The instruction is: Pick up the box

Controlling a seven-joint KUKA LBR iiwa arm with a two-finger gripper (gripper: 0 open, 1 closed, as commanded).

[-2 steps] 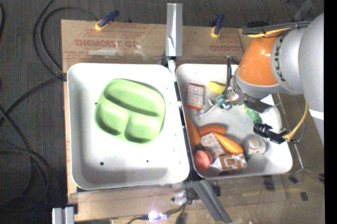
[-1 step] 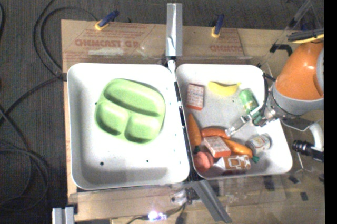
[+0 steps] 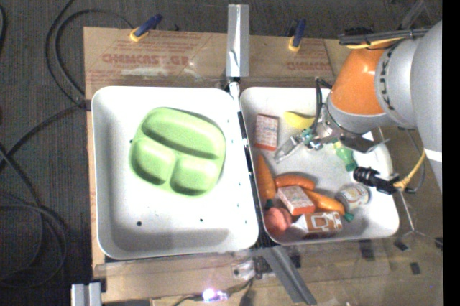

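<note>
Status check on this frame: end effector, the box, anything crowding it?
End effector low in right bin, nothing seen between fingers. Small box flat beside it, near the divider, ungrasped. Banana and carrot close by.

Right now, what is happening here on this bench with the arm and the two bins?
A grey KUKA arm with an orange band reaches in from the right over the right bin. Its gripper hangs above the bin floor, close beside a small upright box near the bin's left wall, with nothing visibly between its fingers. Lower in the bin lie a carrot, a second small box and other toy food. The left bin holds a green divided tray.
</note>
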